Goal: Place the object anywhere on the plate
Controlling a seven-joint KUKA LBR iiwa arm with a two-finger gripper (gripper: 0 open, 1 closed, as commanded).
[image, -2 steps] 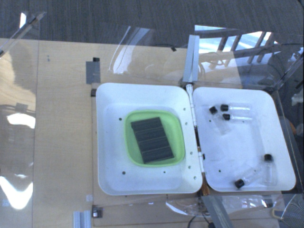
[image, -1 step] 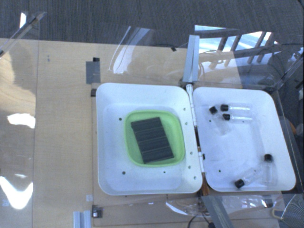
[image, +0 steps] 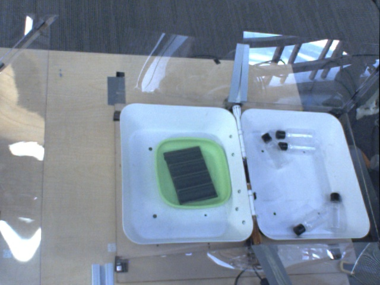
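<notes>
In the camera view, a dark grey slab (image: pixel 190 175) is being seen lying flat on the green plate (image: pixel 222 159), which is sitting in the middle of the left bin (image: pixel 127 159) on the pale wooden table (image: pixel 71 159). The slab is rectangular, matte and ribbed across its width. Its long axis is running from upper left to lower right, and it is resting wholly within the plate's raised rim. The plate is squarish with rounded corners and is looking like smooth plastic.

In the right bin (image: pixel 350 177), small clear vials (image: pixel 297 141) with black caps are being seen scattered, two near the top and two near the lower right corner.

How far the claw is open, and whether anything is being held, cannot be told. If the slab is the object meant, the task is being judged as done
</notes>
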